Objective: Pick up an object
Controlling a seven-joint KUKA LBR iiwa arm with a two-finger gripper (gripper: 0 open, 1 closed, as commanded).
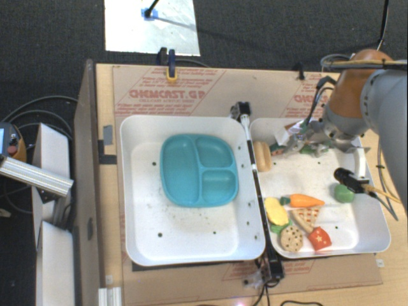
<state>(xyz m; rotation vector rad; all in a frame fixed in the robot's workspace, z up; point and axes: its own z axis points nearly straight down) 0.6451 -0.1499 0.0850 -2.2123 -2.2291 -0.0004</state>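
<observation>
The grey arm with its orange band (357,85) reaches into the back of the right bin (373,234). My gripper (294,144) sits low over the bin's far left part, just right of a tan bread loaf (261,156). A small dark green piece (313,149) lies partly under the gripper. Toward the front lie an orange carrot (306,201), a yellow piece (276,211), a toast slice (306,218), a speckled cookie (291,238) and a red piece (320,238). A green ball (345,194) rests at the right, by a black part.
The left bin (137,234) holds a teal divided plate (197,171). A raised divider (254,177) separates the bins. Cables (382,193) trail over the right bin's right wall. A yellow clamp (171,65) stands on the cardboard behind.
</observation>
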